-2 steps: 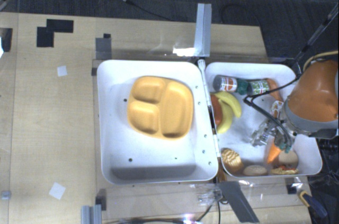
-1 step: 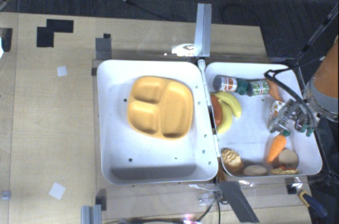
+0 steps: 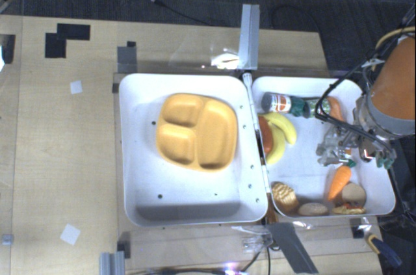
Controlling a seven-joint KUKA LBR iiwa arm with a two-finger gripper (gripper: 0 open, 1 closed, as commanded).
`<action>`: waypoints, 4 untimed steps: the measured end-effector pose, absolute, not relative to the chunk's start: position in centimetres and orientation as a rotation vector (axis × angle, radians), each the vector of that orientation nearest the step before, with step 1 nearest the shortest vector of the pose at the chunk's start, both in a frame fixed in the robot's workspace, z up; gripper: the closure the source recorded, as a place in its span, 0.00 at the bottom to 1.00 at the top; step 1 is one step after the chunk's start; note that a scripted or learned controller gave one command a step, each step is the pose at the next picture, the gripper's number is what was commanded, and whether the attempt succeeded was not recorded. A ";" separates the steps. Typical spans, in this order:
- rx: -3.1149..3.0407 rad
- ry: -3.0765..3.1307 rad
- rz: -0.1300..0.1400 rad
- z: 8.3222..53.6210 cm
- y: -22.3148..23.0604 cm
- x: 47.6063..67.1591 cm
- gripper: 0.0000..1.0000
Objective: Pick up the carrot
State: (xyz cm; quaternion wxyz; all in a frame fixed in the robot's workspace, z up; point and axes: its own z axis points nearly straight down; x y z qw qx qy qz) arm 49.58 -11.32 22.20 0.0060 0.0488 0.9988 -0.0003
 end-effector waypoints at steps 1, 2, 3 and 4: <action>0.154 3.124 -0.005 9.4 -17.4 49.0 1.00; 0.499 3.087 0.001 20.1 -12.2 49.1 1.00; 0.013 3.130 -0.002 19.3 -10.9 49.0 1.00; -0.694 3.052 -0.008 23.6 -15.1 48.9 1.00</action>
